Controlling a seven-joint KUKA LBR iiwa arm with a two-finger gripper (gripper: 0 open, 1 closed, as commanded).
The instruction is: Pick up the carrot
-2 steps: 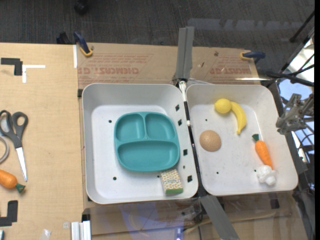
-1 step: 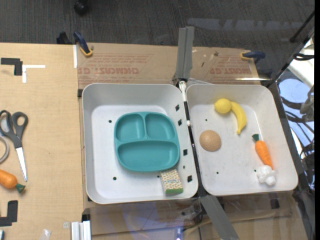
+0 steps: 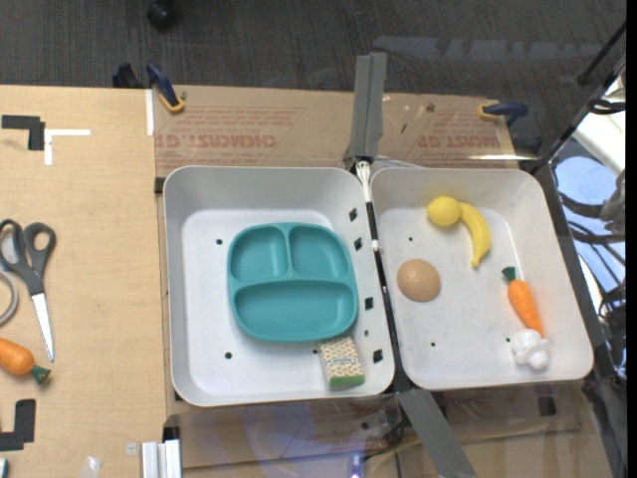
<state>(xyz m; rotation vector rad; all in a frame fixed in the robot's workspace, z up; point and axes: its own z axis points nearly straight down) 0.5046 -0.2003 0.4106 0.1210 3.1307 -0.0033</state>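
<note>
Camera view: left bin (image 3: 184, 297) holds a teal divided plate (image 3: 292, 282), with a sponge (image 3: 342, 363) touching its lower right corner. Right of the plate, the right bin (image 3: 448, 342) holds a brown egg (image 3: 419, 280), then a banana (image 3: 476, 233), with the carrot (image 3: 524, 304) and a small white object (image 3: 530, 351) farthest out.

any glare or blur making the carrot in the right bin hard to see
Camera view: the carrot is sharp and evenly lit, casting only a faint shadow on the right bin; the bright, washed-out glare sits outside it at the right edge, and the white bin floor shows no hot spots.
</note>
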